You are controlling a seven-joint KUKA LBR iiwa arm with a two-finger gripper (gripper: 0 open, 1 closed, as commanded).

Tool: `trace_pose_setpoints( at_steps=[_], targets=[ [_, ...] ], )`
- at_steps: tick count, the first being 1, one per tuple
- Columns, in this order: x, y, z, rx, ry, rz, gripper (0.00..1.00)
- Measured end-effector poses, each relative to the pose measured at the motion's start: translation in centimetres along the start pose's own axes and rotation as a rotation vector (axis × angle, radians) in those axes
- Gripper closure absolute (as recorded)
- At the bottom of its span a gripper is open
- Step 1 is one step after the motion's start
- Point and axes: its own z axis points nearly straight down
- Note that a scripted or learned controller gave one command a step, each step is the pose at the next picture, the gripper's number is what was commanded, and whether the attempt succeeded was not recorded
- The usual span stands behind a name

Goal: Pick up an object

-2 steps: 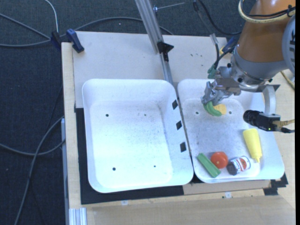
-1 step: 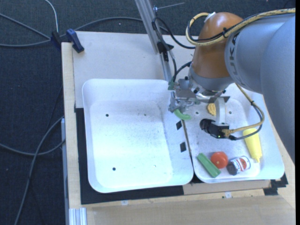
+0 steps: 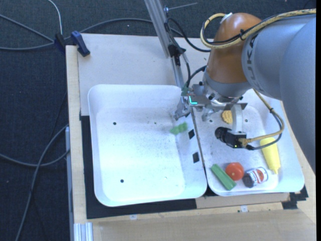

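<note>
My gripper [image 3: 193, 115] hangs over the ridge between the two white bins, under the orange wrist band. Its two fingers [image 3: 179, 113] stand apart and open, with nothing between them. A small, blurred green piece [image 3: 178, 129] sits just below the left finger, at the right side of the left bin [image 3: 100, 99]. Whether it rests on the bin floor I cannot tell. In the right bin [image 3: 293, 177] lie a green stick [image 3: 222, 177], a red ball-like thing [image 3: 234, 171], a small red and white can [image 3: 256, 176], a yellow bottle-like thing [image 3: 271, 157] and a yellow-orange piece [image 3: 227, 117].
A slanted metal pole [image 3: 160, 21] with cables rises from behind the bins' shared wall. A black part with a yellow cable [image 3: 228, 134] hangs from the wrist over the right bin. A blue clamp [image 3: 80, 43] sits at the bench's far left corner.
</note>
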Motion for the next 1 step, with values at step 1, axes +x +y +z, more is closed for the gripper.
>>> trace_pose_setpoints(
  at_steps=[1],
  targets=[
    [0.01,0.00,-1.02,0.000,0.000,0.000,1.00]
  ],
)
